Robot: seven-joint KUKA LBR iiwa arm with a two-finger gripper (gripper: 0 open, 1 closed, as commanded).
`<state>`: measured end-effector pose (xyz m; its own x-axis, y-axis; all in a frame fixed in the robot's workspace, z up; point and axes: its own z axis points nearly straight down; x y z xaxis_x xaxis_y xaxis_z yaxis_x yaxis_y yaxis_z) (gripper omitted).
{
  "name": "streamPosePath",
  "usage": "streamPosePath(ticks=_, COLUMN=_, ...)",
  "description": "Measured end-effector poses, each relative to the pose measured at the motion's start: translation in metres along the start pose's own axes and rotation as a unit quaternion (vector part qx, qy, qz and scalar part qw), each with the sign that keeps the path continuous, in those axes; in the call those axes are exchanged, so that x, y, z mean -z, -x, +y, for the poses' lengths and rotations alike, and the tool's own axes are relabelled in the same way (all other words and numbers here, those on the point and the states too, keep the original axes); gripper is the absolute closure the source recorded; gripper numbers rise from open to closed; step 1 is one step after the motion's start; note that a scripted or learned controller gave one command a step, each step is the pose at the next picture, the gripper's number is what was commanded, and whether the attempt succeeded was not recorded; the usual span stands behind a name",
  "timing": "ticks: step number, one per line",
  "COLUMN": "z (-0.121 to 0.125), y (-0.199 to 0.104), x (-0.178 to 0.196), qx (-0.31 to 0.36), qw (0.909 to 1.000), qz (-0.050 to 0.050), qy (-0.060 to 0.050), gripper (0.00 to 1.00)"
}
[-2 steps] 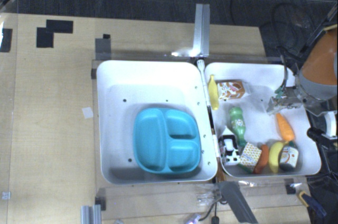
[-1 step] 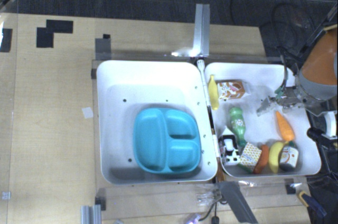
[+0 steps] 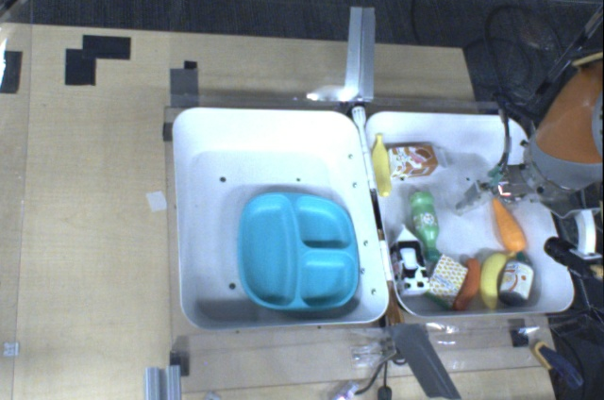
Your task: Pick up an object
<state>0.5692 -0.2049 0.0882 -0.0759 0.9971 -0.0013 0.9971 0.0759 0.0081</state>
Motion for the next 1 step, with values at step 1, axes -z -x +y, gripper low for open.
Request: streamPosePath(ticks=1, z=0.0184, y=0.0029, x=0.0002, qx=0.145, qw=0.9895, qz=-0.001, qy=0.000, gripper=0.00)
